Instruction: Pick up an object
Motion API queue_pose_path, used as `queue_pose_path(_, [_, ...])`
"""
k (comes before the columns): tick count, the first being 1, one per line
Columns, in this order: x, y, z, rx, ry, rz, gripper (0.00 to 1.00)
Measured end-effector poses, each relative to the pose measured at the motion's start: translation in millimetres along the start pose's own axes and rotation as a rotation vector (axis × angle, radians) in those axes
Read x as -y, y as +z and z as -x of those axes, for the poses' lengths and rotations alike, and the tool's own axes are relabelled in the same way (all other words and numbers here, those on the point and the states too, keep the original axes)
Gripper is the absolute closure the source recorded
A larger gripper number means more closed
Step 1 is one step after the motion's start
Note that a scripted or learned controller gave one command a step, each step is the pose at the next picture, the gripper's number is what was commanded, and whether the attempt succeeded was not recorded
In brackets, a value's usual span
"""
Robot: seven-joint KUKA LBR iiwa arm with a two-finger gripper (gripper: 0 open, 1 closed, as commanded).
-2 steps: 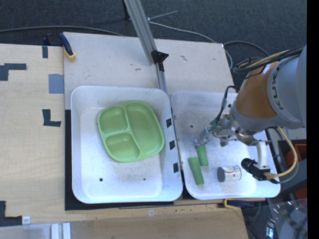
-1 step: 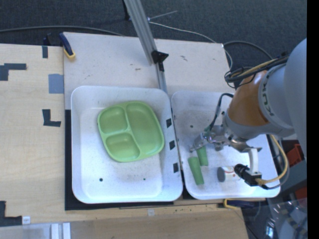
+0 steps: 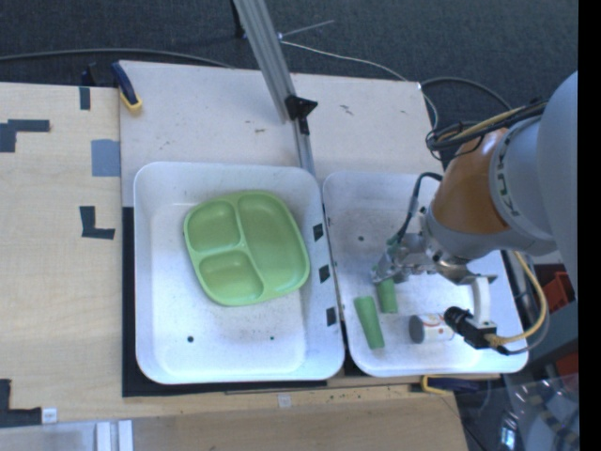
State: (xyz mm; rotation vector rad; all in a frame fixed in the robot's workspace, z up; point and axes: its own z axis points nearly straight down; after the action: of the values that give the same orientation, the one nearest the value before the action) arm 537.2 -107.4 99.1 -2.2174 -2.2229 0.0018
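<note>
My gripper (image 3: 392,269) hangs low over the middle of the right bin (image 3: 357,209), at the end of the grey arm with its orange band (image 3: 470,195). A short green cylinder (image 3: 386,297) lies right under the gripper's tip, touching or nearly touching it; whether it is gripped is hidden. A longer green stick (image 3: 368,322) lies just to its left near the bin's front. A small grey and white cylinder (image 3: 424,328) with a red mark rests to the right of them.
The left bin (image 3: 160,252) holds a light green divided plate (image 3: 246,247). A metal pole (image 3: 268,45) slants in from the top and ends at the divide between the bins. Black cables (image 3: 470,130) run along the right bin's far and right sides.
</note>
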Motion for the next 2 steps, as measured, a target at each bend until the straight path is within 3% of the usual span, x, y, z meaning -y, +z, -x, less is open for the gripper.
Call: queue_pose_path(2, [7.5,-90.0,3.3,0.001,0.002,0.005,1.00])
